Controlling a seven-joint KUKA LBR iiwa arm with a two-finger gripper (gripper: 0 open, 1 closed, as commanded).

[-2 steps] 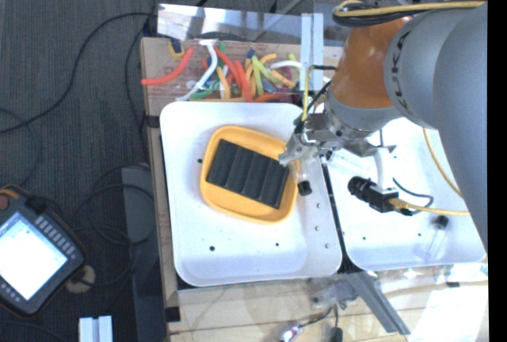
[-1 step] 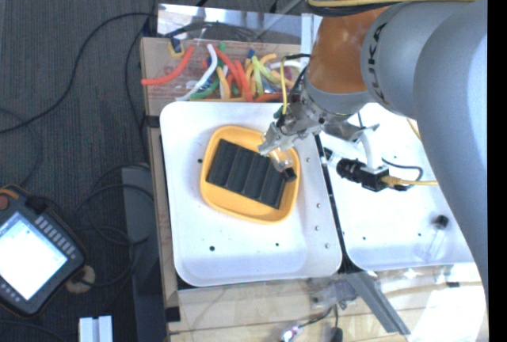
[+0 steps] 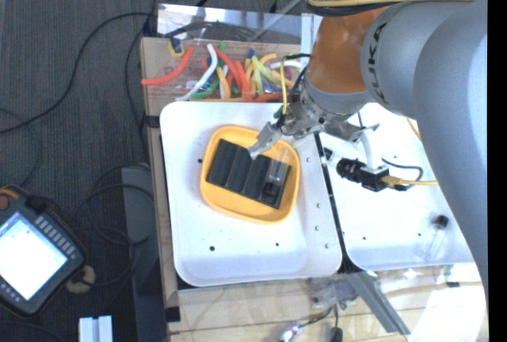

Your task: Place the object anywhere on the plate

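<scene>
My gripper hangs over the 1 o'clock edge of the plate, its tip slanting down towards 8 o'clock. It is just above the upper end of the black object. From this angle I cannot tell whether it is parted, closed or clamped on anything, or whether it touches the object at all.

There is one plate, yellow with rounded corners. It sits in the left bin, a little towards that bin's 12 o'clock side. One black object lies on it, flat and ribbed, and I count about three raised bars side by side. It covers most of the plate's floor from 10 o'clock across to 4 o'clock, and the end nearest 4 o'clock looks paler or glossy.

There are two white bins, touching along their long sides. The right bin is at 3 o'clock from the plate, and my arm crosses over it. One small dark thing lies near that bin's 4 o'clock corner, too small to name.

Beyond the left bin at 12 o'clock is one tangle of coloured cables in red, orange, yellow, green and white. One handheld screen lies on the floor at 8 o'clock, well apart from the bench.
</scene>
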